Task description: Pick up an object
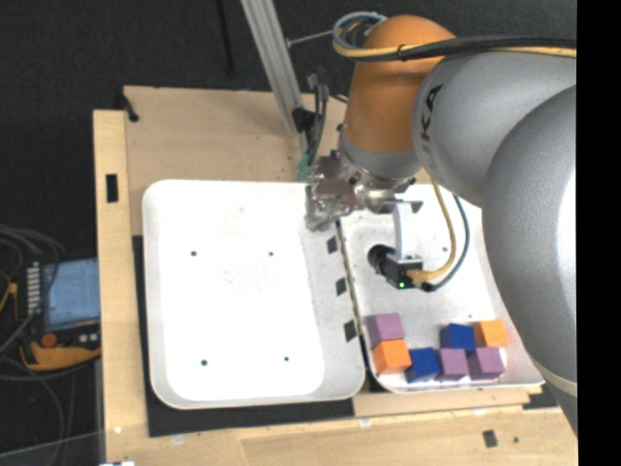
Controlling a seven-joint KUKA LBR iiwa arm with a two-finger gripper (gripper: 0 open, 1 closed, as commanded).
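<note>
The gripper (320,212) hangs over the divide between the two bins, at the far end of that divide, with its metal body below the arm's orange band (388,85). Whether it is open or closed cannot be told from this angle, and no object shows in its grasp. A black module with a small green light (393,268) sits just beside it over the right bin, with a yellowish cable (448,250) looping out from it.

The grey arm (514,163) sweeps in from the right and covers much of the right bin (427,382). The blocks lie clustered at that bin's near edge, well apart from the gripper. A purple block (386,327) sits on the left of the cluster, with an orange block (392,355) touching it on the near side. A blue block (424,363) lies next, then a second purple block (454,361) and a third (486,361) along the near rim. Behind them sit another blue block (457,337) and a second orange block (492,333), side by side.

The left bin (238,289) shows only a few dark specks on its floor. A slanted metal rail (272,56) rises from the bench's far edge. Off the bench's left edge, a blue-screened handheld pendant (63,304) rests among cables.
</note>
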